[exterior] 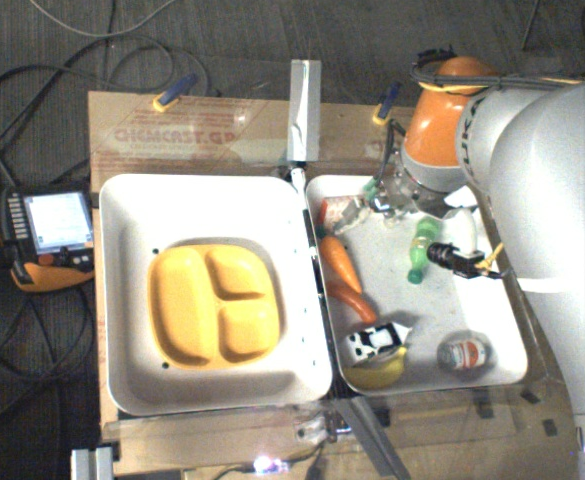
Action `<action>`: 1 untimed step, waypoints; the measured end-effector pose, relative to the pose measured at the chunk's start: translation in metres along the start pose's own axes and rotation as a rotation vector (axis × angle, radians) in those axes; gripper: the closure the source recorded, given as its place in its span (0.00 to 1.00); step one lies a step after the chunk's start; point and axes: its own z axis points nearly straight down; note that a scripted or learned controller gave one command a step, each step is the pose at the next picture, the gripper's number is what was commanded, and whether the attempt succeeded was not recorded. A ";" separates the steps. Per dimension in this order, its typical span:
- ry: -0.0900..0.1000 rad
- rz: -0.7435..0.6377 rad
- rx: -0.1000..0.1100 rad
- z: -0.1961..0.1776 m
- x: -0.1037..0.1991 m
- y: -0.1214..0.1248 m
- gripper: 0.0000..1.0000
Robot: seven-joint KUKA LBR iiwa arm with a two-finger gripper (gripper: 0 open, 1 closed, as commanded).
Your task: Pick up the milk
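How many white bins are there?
2. The left bin holds a yellow divided plate. The right bin holds the milk carton, a carrot, a green bottle and a can, under the arm.

It looked like a robotics lab. Two white bins (112,268) sat on a bench (172,133) of board and clear sheet held by clamps (174,91). Loose cables (82,28) trailed over grey carpet (372,18), and a handheld controller (50,230) with a lit screen lay beside the bench.
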 end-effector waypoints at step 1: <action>0.000 0.000 0.000 0.000 0.000 0.000 0.00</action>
